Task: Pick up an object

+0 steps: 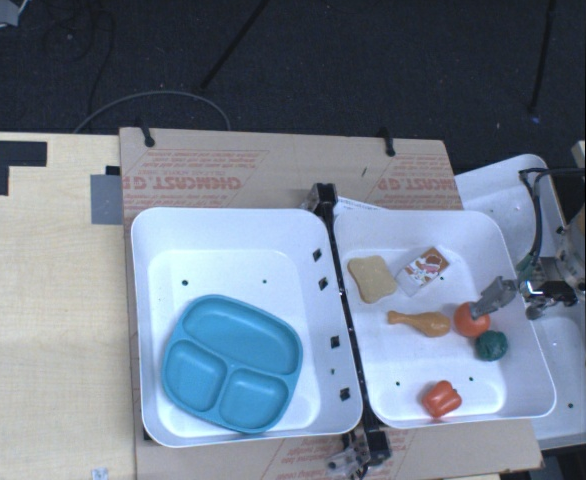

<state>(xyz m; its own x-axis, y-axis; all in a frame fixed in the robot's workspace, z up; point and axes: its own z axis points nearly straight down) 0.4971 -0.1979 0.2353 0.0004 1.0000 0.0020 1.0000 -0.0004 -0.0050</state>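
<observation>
Your wooden bench [43, 298] carries two shallow white plastic bins side by side on a sheet of printed cardboard [273, 173]. The left bin [173, 233] holds a light-blue plastic plate with three compartments [232, 363], lying toward that bin's near edge. The right bin [473, 230] holds the smaller items: a tan toast-shaped slab [372, 279] near its left wall, a small white packet with red print [424, 269] just beside it, a brown drumstick-shaped toy [421, 322] at the middle, an orange-red round toy [470, 321] touching the drumstick's right end, a dark green lump [491, 345] just beside that, and a red pepper-like toy [441, 399] near the near edge. The grey two-finger gripper [495, 296] reaches over the right wall, its tip at the orange-red toy; whether it is spread or closed, you cannot tell.
</observation>
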